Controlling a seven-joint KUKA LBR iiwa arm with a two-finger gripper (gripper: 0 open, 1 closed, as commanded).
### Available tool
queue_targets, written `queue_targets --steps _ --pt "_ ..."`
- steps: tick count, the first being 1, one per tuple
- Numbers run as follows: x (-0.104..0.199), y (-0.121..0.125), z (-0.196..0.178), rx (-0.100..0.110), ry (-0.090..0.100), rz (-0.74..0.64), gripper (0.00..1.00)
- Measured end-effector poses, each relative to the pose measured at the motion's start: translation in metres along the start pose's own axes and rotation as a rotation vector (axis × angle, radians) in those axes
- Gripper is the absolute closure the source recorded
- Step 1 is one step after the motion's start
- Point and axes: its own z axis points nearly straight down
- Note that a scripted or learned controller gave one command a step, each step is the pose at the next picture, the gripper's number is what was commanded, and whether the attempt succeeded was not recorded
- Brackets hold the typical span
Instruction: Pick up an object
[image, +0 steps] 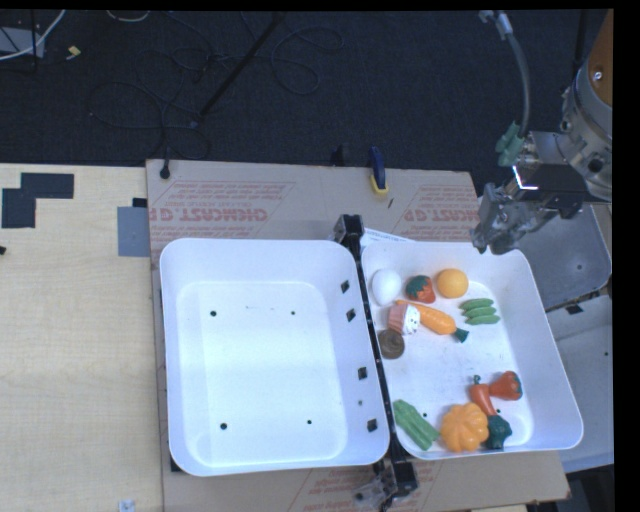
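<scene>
Gripper (493, 238): you see it above the right bin's (548, 330) far corner; grip state cannot be told.
Orange (451, 283): near egg (385, 287).

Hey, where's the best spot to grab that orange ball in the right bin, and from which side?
Probably straight down from above, closing across the widest part of the orange ball. It is round, so no side is better by shape, but the red-and-green piece sits close on its left and the green pods lie just below, so set the fingers along the freer upper-left to lower-right line.
</scene>
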Motion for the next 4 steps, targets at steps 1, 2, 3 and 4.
queue_targets --steps 1,2,3,4 --pt "-0.05 0.004 0.13 0.01 -0.001 0.0 1.0" --pt "-0.112 0.0 0.218 0.007 0.0 0.001 1.0" --pt "-0.065 0.077 -0.006 -0.016 0.001 -0.007 1.0" --pt "-0.115 0.063 0.002 0.001 0.0 -0.001 1.0"
